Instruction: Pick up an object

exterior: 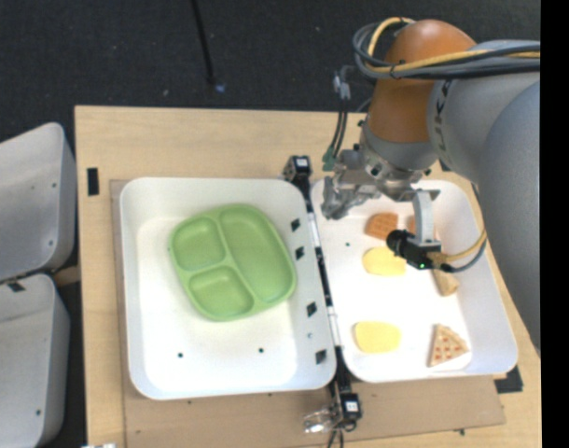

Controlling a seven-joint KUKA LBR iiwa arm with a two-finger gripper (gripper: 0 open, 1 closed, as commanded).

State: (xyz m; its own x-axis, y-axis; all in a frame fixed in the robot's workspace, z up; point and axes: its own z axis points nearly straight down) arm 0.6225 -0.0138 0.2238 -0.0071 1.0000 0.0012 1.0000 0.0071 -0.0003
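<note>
Green tray (232,261) left bin (145,362), foods (377,336) right bin (490,343)

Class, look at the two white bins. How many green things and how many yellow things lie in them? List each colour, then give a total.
Green: 1, the plate
Yellow: 2, the food pieces and
Total: 3

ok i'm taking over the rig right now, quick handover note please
Gripper: low at the upper-left corner of the right bin; no object seen in its grasp.
Right bin: brown waffle piece closest to the gripper, upper yellow piece, lower yellow piece, pizza slice.
Left bin: green divided plate.
Done: nothing lifted.
Left: grasp one object and raise it.
</note>
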